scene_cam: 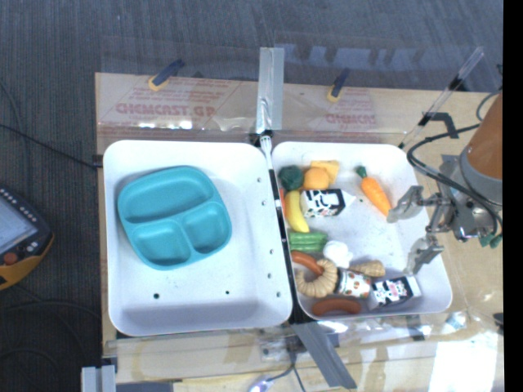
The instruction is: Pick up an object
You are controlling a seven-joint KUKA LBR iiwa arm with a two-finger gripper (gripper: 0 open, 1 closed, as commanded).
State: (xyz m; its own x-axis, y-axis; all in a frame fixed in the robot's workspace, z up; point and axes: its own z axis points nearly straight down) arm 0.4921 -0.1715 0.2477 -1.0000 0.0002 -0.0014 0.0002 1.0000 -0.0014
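The two-finger metal gripper hangs with fingers spread and holding nothing over the right edge of the shallow white right-hand bin. Just left of it lies an orange plastic carrot.

We see a teal divided tray lying in the left white bin. On the dark floor at far left sits what may be a handheld control pendant, partly cropped.
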